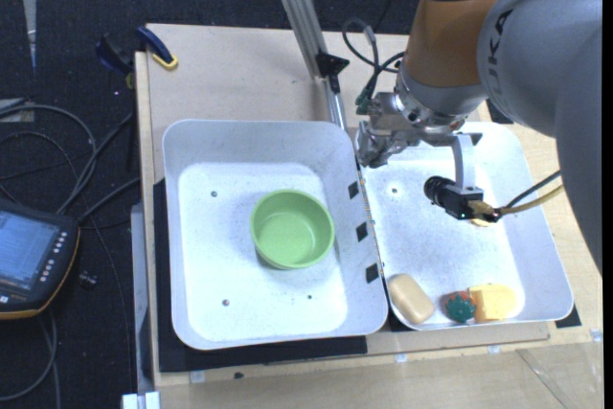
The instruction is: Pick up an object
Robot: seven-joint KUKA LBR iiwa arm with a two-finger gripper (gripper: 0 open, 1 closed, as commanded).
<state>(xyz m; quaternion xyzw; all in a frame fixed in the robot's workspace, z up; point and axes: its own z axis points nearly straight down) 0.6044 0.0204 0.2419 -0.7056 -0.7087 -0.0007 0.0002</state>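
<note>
- Three small things are lying at the right bin's near edge: a beige oval piece, a green-and-red lump, a yellow block.
- The gripper is hovering over that bin's far left corner (finger state: cannot tell).
- Likely light; the block's flat sides are looking safest to pinch.

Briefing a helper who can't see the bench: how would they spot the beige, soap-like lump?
Find the right-hand white bin, under the arm. Along its near edge three small things lie in a row; the beige oval lump is leftmost, in the corner. Beside it sit a small green-and-red piece and a yellow block.
</note>
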